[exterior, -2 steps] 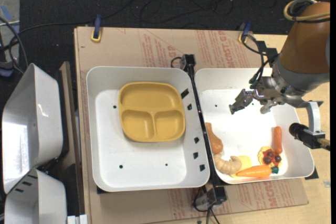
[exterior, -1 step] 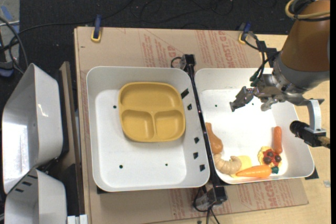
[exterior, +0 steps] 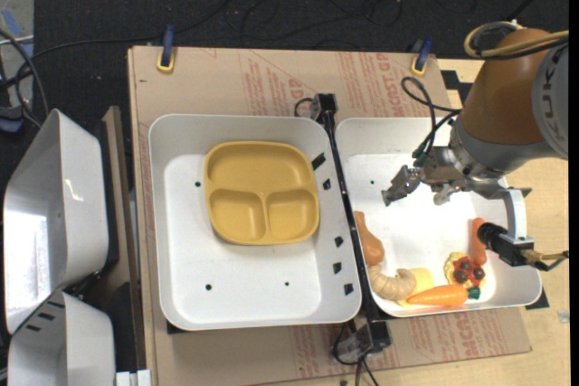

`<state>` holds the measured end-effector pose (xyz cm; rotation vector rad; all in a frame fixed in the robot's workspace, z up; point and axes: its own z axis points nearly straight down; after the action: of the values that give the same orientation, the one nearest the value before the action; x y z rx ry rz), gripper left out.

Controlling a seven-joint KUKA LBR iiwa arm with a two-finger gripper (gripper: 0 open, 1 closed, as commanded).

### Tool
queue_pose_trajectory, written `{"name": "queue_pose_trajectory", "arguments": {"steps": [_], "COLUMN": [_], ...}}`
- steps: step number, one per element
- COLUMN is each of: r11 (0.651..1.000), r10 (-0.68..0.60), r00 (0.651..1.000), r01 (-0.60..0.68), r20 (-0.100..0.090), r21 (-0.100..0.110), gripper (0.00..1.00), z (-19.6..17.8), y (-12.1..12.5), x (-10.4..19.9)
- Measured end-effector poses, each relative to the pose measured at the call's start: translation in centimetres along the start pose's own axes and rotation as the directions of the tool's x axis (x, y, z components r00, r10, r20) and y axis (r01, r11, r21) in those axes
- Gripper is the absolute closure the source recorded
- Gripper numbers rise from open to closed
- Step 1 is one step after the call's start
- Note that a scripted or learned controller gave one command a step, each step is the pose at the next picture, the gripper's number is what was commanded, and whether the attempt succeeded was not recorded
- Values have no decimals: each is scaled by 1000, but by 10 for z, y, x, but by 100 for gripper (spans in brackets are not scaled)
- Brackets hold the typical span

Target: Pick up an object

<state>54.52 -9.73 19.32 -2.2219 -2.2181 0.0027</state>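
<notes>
My gripper point(exterior: 404, 187) hangs over the middle of the right bin point(exterior: 389, 136), its fingers spread open with nothing between them. Several toy foods lie along the bin's near side, below the gripper. An orange-brown piece point(exterior: 367, 238) rests by the divider, a tan curved piece point(exterior: 393, 283) sits in front of it, and an orange carrot point(exterior: 438, 294) lies at the front wall. A small yellow item with dark berries point(exterior: 468, 270) and a red-orange piece point(exterior: 477, 238) sit at the right.
The left bin point(exterior: 172, 221) holds a yellow sectioned plate point(exterior: 262, 192). A black part of the arm point(exterior: 503, 244) hangs over the right bin's near right corner. Cables run along the divider. White tubs point(exterior: 50, 194) stand off the bench at the left.
</notes>
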Motion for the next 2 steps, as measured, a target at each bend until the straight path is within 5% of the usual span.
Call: {"name": "queue_pose_trajectory", "arguments": {"steps": [2], "r11": [1000], "r10": [2], "r00": [1000], "r01": [-2], "r20": [2], "r21": [-5], "gripper": [0], "z": [98], "y": [-5], "x": [-5]}}
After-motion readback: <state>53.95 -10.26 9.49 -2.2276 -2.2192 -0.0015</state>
